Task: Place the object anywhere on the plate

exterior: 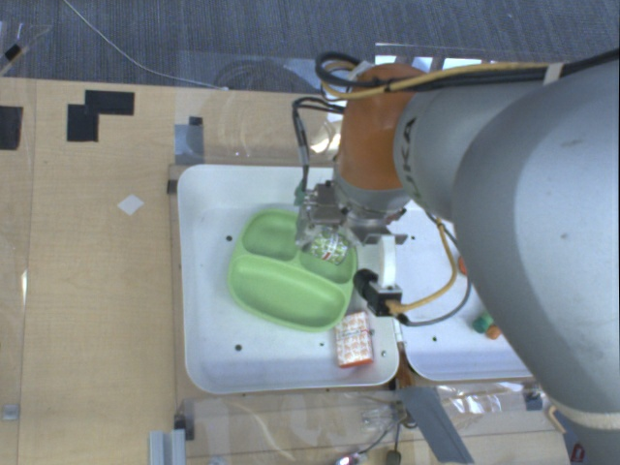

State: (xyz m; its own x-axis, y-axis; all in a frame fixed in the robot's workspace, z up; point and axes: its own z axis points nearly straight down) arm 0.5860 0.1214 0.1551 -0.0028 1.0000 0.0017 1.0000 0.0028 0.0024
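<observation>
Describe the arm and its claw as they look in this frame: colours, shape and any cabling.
The arm is bulky, rounded and smooth grey, with an orange band just above the wrist. Black cables loop off the wrist, and a yellow cable runs along the arm's top and another curls beneath it. The claw is a small metallic grey assembly under the wrist, with a black block beside it.

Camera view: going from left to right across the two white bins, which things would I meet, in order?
Green divided plate → small red-and-white packet by the left bin's right edge → small orange and green object in the right bin. The pincer overlaps the plate, so I leave it out.
</observation>
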